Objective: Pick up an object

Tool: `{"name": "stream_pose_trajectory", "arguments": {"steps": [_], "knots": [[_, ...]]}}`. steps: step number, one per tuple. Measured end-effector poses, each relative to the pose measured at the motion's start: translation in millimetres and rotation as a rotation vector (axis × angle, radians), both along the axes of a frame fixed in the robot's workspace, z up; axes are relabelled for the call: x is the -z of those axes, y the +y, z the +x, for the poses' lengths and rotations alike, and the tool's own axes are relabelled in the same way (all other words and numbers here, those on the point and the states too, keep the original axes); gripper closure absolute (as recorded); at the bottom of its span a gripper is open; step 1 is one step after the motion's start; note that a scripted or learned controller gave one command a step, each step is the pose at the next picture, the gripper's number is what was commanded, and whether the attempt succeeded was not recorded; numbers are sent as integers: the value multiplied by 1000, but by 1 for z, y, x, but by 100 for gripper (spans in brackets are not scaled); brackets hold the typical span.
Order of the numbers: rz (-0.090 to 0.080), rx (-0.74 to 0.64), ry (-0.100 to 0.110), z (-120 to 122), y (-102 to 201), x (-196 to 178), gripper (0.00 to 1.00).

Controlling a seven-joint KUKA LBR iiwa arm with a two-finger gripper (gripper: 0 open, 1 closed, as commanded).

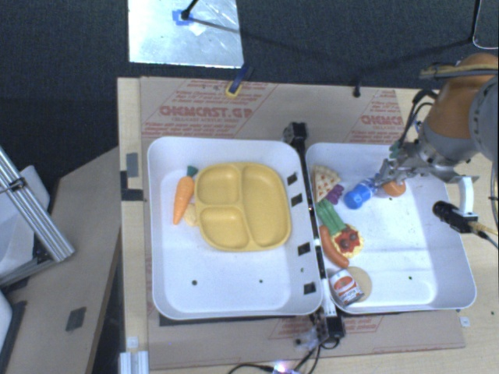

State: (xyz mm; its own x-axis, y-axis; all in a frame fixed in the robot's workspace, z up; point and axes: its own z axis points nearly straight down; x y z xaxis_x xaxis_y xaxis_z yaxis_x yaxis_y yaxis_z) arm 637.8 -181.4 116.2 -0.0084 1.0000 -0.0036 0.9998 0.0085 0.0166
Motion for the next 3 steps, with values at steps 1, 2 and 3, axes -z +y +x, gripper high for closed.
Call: {"name": "stream_pose_trajectory", "arguments": {"steps": [1, 2, 3], "knots": [[2, 4, 11, -1, 0, -44, 100], [1, 3, 8, 3, -8, -107, 100], [2, 3, 13, 4, -7, -109, 100]]}}
